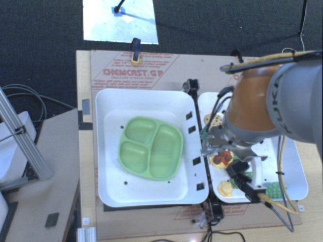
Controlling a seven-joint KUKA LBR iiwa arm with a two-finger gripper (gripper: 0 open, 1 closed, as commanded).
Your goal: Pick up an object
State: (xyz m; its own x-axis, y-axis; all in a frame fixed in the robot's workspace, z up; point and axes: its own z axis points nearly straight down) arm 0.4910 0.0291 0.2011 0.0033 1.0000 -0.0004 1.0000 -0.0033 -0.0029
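Stuff nearest me, right of the lime-green divided plastic plate [151, 147]: a small yellow lumpy toy [225, 188] and, further right, a green knobbly one [273, 189]. Slightly further back, a red-and-orange toy piece [222, 159] lies just beside the grey arm's gripper [214, 146], also right of the plate. Pincer spread or closed? Can't tell from here.

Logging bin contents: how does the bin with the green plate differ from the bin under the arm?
The bin with the green plate is fully visible; the bin under the arm is largely covered by it. The first holds one green divided plate; the second holds small items, including a yellow piece and a red piece. Both are shallow and white.
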